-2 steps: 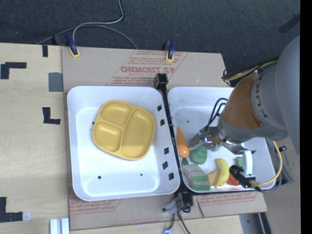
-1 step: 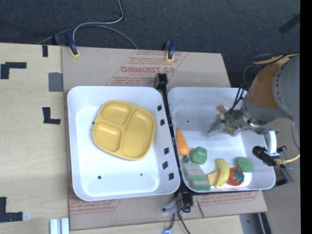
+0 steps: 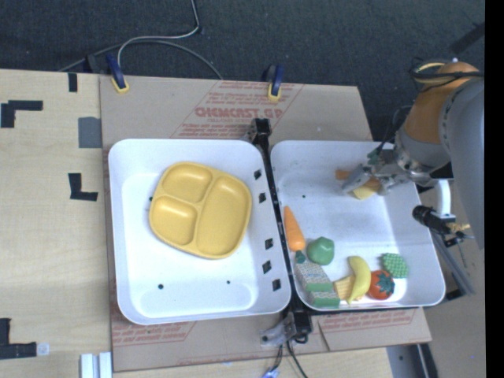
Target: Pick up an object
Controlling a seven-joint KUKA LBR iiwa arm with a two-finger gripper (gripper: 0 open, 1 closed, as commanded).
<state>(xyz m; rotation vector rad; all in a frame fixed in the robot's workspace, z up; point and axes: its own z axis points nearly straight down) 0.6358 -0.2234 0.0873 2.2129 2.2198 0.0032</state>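
Observation:
My gripper point(image 3: 372, 173) is low over the back of the right bin point(image 3: 409, 299), coming in from the right under the orange-banded wrist. A small orange piece point(image 3: 344, 174) lies just to its left and a pale yellow piece point(image 3: 364, 190) sits right below its tip; both touch or nearly touch it. At the bin's left wall lies a toy carrot point(image 3: 293, 228). A green round toy point(image 3: 320, 250), a banana point(image 3: 359, 276), a red fruit point(image 3: 380, 285) and a green leafy piece point(image 3: 394, 264) crowd the front of the bin.
A yellow divided plate point(image 3: 199, 209) lies in the left bin point(image 3: 126, 290). A grey-green block point(image 3: 313, 280) sits in the right bin's front left corner. A black divider point(image 3: 270, 203) separates the bins. Clamps and cables sit at the bench's far edge.

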